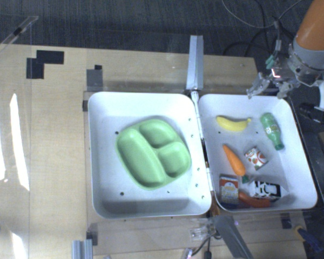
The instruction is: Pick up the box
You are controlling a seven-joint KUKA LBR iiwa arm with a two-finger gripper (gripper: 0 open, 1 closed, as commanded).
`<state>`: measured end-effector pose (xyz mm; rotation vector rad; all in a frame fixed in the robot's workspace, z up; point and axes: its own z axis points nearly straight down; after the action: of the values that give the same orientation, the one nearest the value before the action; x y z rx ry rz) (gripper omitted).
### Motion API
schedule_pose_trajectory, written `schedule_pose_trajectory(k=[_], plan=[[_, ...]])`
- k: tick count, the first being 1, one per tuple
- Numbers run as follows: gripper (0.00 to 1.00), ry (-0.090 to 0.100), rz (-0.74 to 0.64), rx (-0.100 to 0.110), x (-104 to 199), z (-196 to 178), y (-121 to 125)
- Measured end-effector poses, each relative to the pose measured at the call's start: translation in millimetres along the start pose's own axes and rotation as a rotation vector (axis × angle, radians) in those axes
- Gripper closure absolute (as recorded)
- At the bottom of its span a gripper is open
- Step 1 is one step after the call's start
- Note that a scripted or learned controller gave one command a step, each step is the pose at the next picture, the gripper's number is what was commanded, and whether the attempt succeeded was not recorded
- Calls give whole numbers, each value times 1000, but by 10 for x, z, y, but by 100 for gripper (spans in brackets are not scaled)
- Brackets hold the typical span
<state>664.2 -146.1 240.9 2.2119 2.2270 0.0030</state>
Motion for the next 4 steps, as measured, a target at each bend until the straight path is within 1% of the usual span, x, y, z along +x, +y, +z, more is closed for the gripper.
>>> schedule_pose_trajectory(k=[1, 2, 3, 4], plan=[[0, 1, -78, 2, 37, 1034, -705], [0, -1, -20, -2, 42, 57, -1036], [0, -2, -34, -4, -65, -896, -672], [0, 0, 301, 2, -294, 1020, -875]])
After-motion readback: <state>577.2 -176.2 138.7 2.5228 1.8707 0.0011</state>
